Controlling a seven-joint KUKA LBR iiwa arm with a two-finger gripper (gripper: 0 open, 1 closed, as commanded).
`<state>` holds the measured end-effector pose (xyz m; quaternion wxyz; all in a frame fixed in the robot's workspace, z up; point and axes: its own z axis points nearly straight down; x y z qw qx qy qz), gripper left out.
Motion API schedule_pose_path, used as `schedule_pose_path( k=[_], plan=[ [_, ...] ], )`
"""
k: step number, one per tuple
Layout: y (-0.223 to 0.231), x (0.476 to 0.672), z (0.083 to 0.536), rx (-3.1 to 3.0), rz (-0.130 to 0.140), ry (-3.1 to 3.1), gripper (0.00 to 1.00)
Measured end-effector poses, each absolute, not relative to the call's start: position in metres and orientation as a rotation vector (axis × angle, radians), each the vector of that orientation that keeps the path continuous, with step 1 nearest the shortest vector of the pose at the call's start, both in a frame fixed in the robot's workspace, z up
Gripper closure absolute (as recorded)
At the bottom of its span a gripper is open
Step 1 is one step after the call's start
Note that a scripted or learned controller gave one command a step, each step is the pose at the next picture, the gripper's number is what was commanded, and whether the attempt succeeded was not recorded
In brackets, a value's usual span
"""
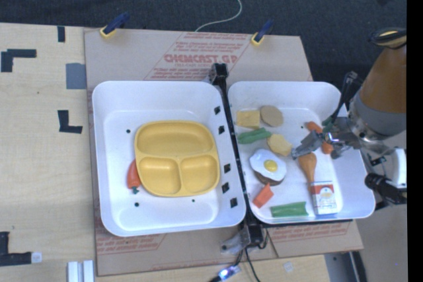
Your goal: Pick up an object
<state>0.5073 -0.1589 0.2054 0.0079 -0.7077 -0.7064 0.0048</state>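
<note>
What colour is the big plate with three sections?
Yellow. The plate sits in the left bin, seen in the camera view.

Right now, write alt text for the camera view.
A gripper sits low in the right bin among toy foods, just above a carrot, near a fried egg and a small carton. The left bin holds a yellow divided plate.
</note>
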Motion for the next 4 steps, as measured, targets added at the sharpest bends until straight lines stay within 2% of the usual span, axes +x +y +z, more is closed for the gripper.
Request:
schedule_pose_path(
  k=[1,3,4],
  plan=[
    [-0.159,0.509,0.211,-2.215,0.007,-2.218,0.0],
    [-0.157,0.506,0.088,-2.217,0.009,-2.215,0.0],
    [-0.155,0.508,0.099,-2.213,0.0,-2.217,1.0]
  ],
)
